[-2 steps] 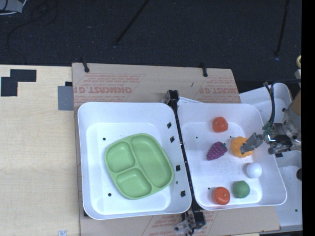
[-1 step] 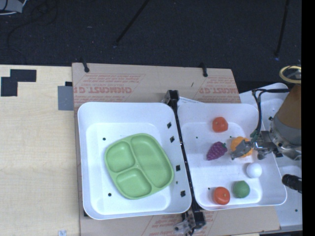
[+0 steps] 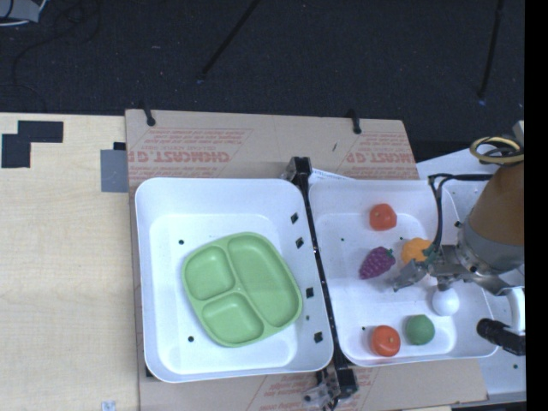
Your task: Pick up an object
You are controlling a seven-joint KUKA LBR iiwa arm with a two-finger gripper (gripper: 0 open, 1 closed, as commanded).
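The right bin holds several toy foods. A red tomato lies near its back, and purple grapes sit in the middle. An orange piece is just right of the grapes. Near the front are a white ball, a green ball and an orange-red fruit. My gripper reaches in from the right and hovers low between the grapes, the orange piece and the white ball. Its tip is right beside the grapes. Nothing is visibly held.
The left bin holds a green divided plate. A black divider separates the two bins. The arm's orange band and grey wrist cover the right bin's right rim. Cardboard lies under both bins.
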